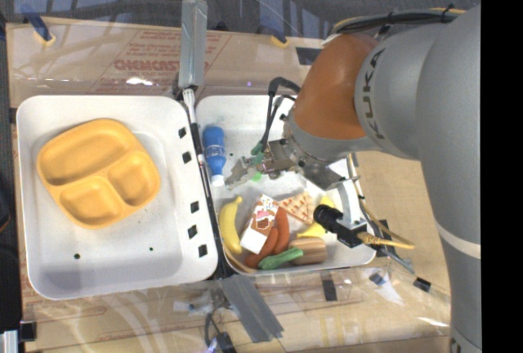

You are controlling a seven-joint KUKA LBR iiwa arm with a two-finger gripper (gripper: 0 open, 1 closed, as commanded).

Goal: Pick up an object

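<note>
Camera view, looking down at a slant on the bench.

Left white plastic bin: a yellow three-compartment plastic plate lies flat in it, toward the far left.

Right white plastic bin: all the loose things to pick from are in here.
- My grey arm with the orange band comes in from the right and covers much of the bin's right half.
- My gripper sits low over the middle of this bin, pointing toward its left wall.
- Jaws: I cannot tell how far open they are, nor whether they have hold of anything. At this angle the metal parts blur together.

Objects, far to near:
- A blue plastic bottle with a white cap lies along the left wall, cap toward the near side. It is just left of my gripper; whether they touch, I cannot tell.
- A curved yellow toy banana lies by the left wall at the near end.
- A small white carton with red print sits right of the banana.
- A reddish-brown toy sausage leans against the carton.
- A green toy bean pod lies at the sausage's near end.
- A tan toy waffle lies behind the sausage.

This pile is on the near side of my gripper, close beside it.
</note>
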